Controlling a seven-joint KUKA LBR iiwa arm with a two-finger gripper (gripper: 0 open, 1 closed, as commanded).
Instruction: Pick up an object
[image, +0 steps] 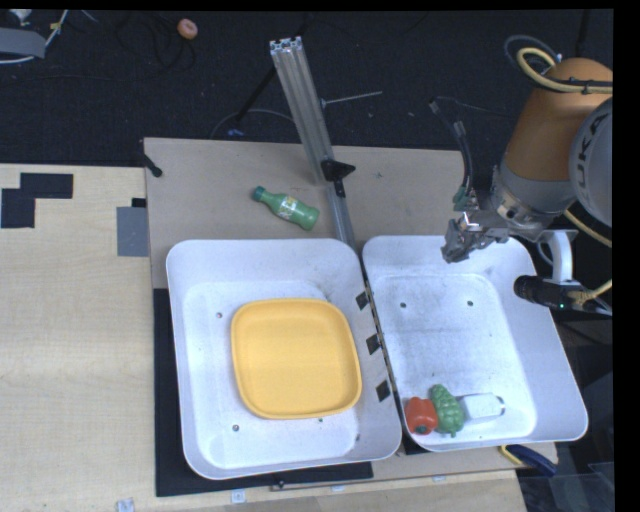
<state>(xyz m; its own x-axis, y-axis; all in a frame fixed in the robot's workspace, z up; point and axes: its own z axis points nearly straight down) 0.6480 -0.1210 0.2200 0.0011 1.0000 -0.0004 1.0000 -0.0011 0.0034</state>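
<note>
My gripper hangs over the far rim of the right bin, with nothing seen between its fingers. At that bin's near edge lie a red pepper-like object, a green leafy object and a small white object, close together. A yellow square plate lies in the left bin. All of these sit well away from the gripper.
A green bottle lies on the bench beyond the left bin. A slanted metal post rises between the bins at the back. The arm's orange band fills the upper right.
</note>
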